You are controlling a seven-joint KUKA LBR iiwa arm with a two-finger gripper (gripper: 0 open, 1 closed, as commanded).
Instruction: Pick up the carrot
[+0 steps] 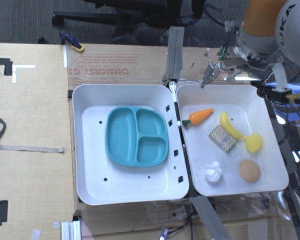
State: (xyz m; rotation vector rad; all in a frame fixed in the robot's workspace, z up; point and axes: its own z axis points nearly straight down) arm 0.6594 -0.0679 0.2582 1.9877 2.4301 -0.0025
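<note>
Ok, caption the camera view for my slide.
Claw hovers over the right bin's far rim; carrot lies untouched beside the banana.

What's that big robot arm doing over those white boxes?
The robot arm is trying to pick up the carrot. Right now its gripper hangs above the far rim of the right bin, holding nothing. The carrot lies in that bin near the divider, untouched, with a banana, a lemon, a patterned sponge, a brown egg-shaped thing and a small white thing. The left bin holds a blue divided plate.
</note>
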